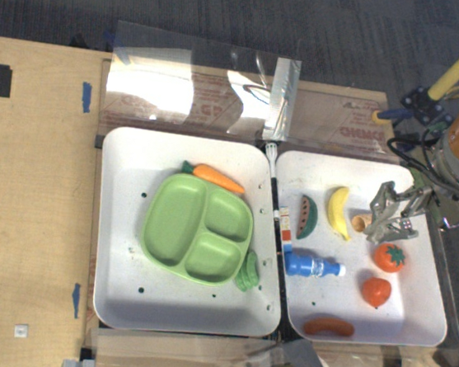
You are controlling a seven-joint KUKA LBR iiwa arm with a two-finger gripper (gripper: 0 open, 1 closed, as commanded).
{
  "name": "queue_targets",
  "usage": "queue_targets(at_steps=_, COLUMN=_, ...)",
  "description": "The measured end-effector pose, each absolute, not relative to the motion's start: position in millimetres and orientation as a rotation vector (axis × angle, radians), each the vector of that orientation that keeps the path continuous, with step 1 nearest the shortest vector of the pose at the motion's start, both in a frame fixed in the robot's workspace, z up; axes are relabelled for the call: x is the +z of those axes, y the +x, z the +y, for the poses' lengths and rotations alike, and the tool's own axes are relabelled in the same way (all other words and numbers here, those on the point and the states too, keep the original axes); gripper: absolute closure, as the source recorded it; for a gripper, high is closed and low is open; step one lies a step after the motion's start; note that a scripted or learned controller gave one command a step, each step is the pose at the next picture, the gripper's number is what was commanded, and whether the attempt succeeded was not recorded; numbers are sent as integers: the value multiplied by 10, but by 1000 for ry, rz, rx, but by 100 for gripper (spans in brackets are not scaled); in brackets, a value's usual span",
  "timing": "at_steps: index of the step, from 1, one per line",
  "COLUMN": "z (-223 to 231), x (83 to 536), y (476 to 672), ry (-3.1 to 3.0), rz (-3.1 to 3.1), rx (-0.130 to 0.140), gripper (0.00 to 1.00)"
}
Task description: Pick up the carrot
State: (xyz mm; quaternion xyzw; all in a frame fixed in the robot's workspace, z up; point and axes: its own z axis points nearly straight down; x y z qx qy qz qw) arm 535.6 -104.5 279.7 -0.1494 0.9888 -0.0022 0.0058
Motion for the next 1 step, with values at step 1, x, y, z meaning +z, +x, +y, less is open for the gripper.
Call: queue_targets(at_steps=1, z=-630, x=2126, y=5025, ry=-797, rz=3035, rx=2, gripper=100)
